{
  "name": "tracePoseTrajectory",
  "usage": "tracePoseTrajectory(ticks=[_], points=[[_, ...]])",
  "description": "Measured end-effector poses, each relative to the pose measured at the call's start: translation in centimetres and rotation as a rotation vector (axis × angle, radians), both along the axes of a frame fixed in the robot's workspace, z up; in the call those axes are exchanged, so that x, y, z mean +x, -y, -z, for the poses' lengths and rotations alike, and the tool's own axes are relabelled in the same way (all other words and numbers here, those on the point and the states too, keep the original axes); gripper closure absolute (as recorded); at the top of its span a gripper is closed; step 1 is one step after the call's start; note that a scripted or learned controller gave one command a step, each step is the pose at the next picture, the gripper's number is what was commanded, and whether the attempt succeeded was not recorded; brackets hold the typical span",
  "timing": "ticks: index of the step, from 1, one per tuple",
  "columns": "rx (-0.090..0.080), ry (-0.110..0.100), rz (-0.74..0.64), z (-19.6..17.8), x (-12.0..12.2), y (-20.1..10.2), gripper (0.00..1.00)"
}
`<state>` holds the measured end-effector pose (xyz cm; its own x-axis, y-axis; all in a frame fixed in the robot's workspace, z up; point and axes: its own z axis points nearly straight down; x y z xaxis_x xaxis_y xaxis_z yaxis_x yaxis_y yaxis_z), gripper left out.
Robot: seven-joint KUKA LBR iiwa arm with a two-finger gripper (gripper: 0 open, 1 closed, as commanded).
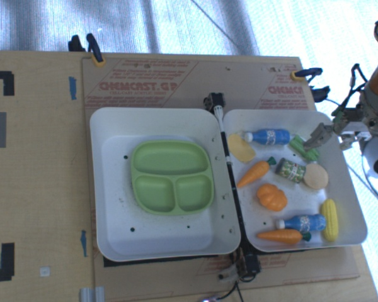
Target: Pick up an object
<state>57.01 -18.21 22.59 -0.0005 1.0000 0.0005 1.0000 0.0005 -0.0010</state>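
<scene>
No object is yet seen between the fingers, so the pick is judged not done.

In the left bin a green divided plate is set near the middle. In the right bin the candidates are crowded:
- Along the far edge lie a pale yellow slice, a blue bottle and a green block.
- Toward the middle lie a carrot, a dark green jar touching a tan disc, and an orange pumpkin.
- Along the near edge lie a second carrot, a second blue bottle and a yellow corn cob.

The gripper is seen at the far right corner, just above the green block; whether it is spread or pressed together cannot be told.

Two risks are judged likely. The block lies close to the bin's wall, so a finger may be stopped by the rim. A neighbour such as the jar may also be nudged or pinched along with it.
</scene>
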Motion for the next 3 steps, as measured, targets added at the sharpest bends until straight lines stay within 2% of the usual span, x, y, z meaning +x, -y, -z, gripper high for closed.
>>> tracePoseTrajectory(ticks=[1,2,3], points=[[-0.001,0.004,-0.001,14.0,-1.0,-3.4,0.0],[-0.003,0.009,0.001,12.9,-0.9,-3.3,1.0],[-0.001,0.004,-0.002,2.1,3.6,-7.3,1.0]])
